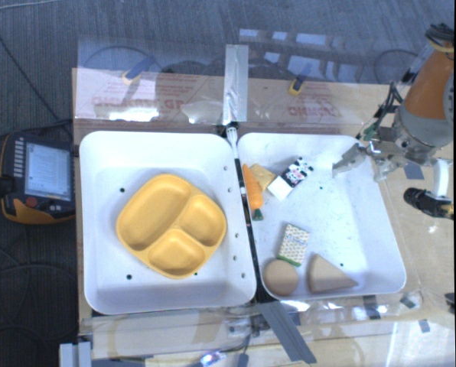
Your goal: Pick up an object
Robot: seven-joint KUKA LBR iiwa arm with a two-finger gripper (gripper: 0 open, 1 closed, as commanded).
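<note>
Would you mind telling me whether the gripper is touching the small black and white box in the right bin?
Apart. The camera view shows bare white bin floor between the gripper and the black and white box.

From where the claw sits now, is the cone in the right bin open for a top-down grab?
Probably yes. The cone lies uncovered near the bin's front wall, the egg just beside it. The claw hovers over the far right edge.

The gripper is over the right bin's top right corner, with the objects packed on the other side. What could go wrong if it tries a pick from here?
1. The gripper hangs near the right bin's edge, away from every object, so closing here would probably grab nothing.
2. The carrot lies against the divider wall, leaving little finger room.
3. The egg, cone and patterned block sit crowded together; a descent could knock one aside.
</note>
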